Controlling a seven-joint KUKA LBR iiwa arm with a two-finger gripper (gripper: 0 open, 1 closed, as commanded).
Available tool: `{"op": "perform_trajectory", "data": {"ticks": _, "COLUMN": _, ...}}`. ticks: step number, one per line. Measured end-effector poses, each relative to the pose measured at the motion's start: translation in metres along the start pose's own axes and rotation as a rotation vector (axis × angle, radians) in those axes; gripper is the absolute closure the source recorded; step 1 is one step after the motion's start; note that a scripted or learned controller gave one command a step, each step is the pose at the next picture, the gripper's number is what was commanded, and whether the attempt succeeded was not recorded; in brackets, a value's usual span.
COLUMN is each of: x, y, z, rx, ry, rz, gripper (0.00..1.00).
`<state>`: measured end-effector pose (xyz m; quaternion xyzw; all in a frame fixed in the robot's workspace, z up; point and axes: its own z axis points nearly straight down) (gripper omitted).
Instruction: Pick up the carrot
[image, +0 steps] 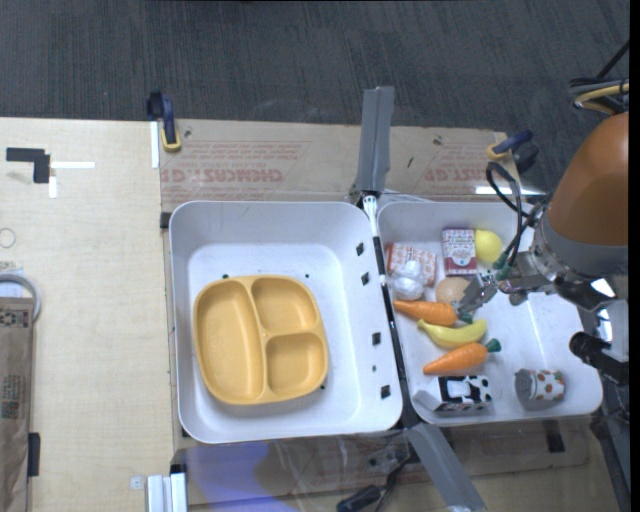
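Two orange carrot-like pieces lie in the right bin (575, 400). A thick carrot (455, 358) with a green stub at its right end lies below a yellow banana (458, 332). A thinner orange carrot (425, 311) lies just above the banana, pointing left. My gripper (478, 293) reaches in from the right and sits over the spot where a beige round piece (450, 290) meets the thin carrot's right end. It is up and to the right of the thick carrot. Nothing visibly hangs from the gripper.
The right bin also holds a lemon (487, 245), a red and white box (458, 250), a wrapped white packet (410, 266), a cow-patterned carton (465, 392) and a small can (540, 386). The left bin (200, 400) holds a yellow divided plate (262, 338).
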<state>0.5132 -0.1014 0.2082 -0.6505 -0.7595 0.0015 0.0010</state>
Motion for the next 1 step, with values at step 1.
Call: {"op": "perform_trajectory", "data": {"ticks": 1, "x": -0.0059, "y": -0.0350, "z": 0.1170, "rx": 0.000, "ry": 0.002, "rz": -0.164, "gripper": 0.00}}
